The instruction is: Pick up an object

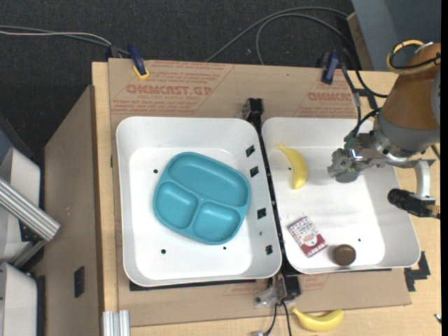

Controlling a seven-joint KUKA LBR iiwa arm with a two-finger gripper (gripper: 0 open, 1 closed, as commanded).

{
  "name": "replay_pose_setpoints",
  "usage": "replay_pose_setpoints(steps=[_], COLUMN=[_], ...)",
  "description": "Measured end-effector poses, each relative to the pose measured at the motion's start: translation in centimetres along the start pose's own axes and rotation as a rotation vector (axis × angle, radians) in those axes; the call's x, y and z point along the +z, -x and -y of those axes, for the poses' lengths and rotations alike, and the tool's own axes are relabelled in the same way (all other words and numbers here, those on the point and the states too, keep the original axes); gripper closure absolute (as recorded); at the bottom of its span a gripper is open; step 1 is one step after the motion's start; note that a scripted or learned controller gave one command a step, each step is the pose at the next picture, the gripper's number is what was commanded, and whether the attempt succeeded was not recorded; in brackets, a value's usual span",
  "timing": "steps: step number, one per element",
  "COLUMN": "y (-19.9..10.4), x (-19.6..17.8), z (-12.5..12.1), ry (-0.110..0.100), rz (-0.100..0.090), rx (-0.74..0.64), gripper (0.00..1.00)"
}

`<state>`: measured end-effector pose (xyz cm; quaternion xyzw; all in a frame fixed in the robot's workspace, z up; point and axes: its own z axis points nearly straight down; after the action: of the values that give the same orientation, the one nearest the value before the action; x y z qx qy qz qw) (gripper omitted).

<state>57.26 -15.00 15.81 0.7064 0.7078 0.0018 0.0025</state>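
Left white bin (pixel 133 208): held teal divided plate (pixel 201 197). Right white bin (pixel 392 240): carried banana (pixel 295 166) far-left, small printed packet (pixel 306 235) and brown round object (pixel 344 255) near edge. End effector (pixel 344 165) low over right bin, right of banana; finger state untellable. Second banana (pixel 319 318) on worktop near edge.

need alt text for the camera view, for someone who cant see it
A grey robot arm's claw hovers over the right bin, which holds a banana, a small packet and a brown ball. The left bin holds a blue divided plate.
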Motion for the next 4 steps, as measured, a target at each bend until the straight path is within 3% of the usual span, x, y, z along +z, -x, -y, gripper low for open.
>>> replay_pose_setpoints(steps=[1, 2, 4], y=[0.4, 0.3, -10.6], x=[-6.5, -10.3, -8.2], z=[-0.3, -0.4, -1.4], ry=[0.002, -0.001, -0.01], rz=[0.001, 0.0, -0.005], rx=[0.001, 0.0, -0.004], gripper=[1.0, 1.0, 1.0])
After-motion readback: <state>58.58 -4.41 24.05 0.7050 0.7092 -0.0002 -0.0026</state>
